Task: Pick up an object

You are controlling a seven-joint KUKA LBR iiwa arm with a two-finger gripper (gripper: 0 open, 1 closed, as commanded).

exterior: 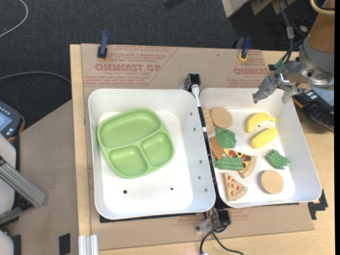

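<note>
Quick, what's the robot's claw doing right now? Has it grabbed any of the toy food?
Gripper: open, holding nothing, up above the far edge of the right bin, which holds the toy food.

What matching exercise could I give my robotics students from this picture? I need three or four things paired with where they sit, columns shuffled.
Things:
1. green divided plate
2. yellow bananas
3. pizza slice
4. tool

Places:
A. above the right bin's far edge
B. right bin, near edge
C. left bin
D. right bin, far half, right of the round tan cookie

Pairs: 1-C, 2-D, 3-B, 4-A
</note>
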